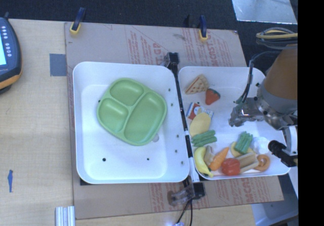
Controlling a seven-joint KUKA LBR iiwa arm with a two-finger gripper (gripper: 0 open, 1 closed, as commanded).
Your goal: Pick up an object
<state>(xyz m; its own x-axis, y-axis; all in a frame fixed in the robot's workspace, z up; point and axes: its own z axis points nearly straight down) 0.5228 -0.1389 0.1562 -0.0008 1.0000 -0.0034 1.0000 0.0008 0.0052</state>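
The right bin (228, 75) holds toy food: a sandwich wedge (197, 85), a strawberry (212, 96), a small red and blue packet (193, 110), a yellow piece (200, 123), green beans (203, 138), a banana (201, 161), a carrot (219, 158), a tomato (231, 166), a green ridged piece (243, 142), a tan sausage (248, 159) and an orange ring (262, 162). My gripper (240, 116) hangs over the right side of this bin, above bare floor just up from the green ridged piece. Nothing shows between its fingers.
The left bin (83, 118) holds a green divided plate (132, 111). Clamps (203, 30) pin the cardboard sheet at the back. A handheld pendant (7, 52) lies at the far left. The arm's body (281, 83) covers the right bin's right edge.
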